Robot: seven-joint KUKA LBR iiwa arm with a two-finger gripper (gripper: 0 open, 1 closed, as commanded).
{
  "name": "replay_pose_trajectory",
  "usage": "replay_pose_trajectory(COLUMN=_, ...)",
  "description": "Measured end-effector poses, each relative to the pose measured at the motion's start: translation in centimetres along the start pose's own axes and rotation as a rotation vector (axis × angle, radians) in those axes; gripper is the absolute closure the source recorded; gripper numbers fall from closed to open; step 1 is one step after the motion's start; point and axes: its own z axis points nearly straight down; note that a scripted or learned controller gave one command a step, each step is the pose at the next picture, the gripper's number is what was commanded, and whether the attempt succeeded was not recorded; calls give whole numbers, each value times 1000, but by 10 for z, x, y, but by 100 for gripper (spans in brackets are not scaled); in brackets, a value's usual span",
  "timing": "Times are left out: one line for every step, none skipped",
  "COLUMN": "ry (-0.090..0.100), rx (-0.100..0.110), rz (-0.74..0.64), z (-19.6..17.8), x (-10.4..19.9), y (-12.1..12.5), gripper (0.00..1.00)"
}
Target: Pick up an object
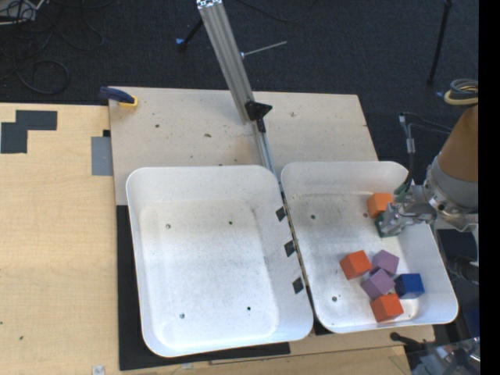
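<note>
— Nearest the lens, what sits at the bottom of the right bin [328, 180]?

— Red block [386, 307], by the bin's near rim. Just beyond it, touching or nearly so, a blue block [409, 285] to its right and a purple block [378, 282] up-left. A second purple block [386, 261] lies against the first, and another red block [355, 265] sits a little left of the cluster.

— And the gripper [388, 219]?

— It reaches in from the right, low over the bin's right side. An orange block [379, 203] lies just up-left of its tip, touching it or very close; I cannot tell which. Whether the tip is spread or pressed together cannot be made out. No block shows between them.

— The cluster relative to it?

— Nearer the camera than the gripper, apart from it.

— The rest?

— Left bin [156, 186] beside the right one, on a pale bench [312, 123]. A slanted metal rail [230, 57] rises behind the bins.
</note>
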Motion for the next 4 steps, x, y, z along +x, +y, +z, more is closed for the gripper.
replay_pose_trajectory(ry=0, rx=0, rz=-6, z=-44, x=-7, y=-1, gripper=100)
replay_pose_trajectory(ry=4, rx=5, rz=-18, z=-51, x=51, y=-2, gripper=100)
replay_pose_trajectory(ry=4, rx=6, rz=-19, z=-45, x=113, y=0, gripper=100)
replay_pose_trajectory(ry=4, rx=7, rz=-16, z=-47, x=157, y=-2, gripper=100)
